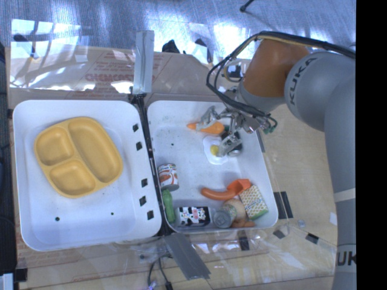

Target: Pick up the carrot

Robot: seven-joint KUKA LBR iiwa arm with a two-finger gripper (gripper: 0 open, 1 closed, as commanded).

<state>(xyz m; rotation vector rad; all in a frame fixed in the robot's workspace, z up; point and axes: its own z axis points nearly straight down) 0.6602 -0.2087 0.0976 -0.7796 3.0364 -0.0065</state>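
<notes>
The carrot [205, 126] is a small orange piece lying near the far wall of the right bin [181, 110], pointing left to right. My gripper [222, 129] hangs low over the carrot's right end, reaching in from the right under the orange wrist band. The gripper's metal parts overlap the carrot's right tip and a white and yellow fried egg toy [214, 150] just in front of it. Whether the carrot is touched cannot be made out.
At the right bin's near side lie a small can [168, 176], a green item [168, 206], a black and white carton [193, 215], an orange sausage [217, 193] and a patterned block [254, 202]. A yellow divided plate [78, 156] rests in the left bin [24, 222].
</notes>
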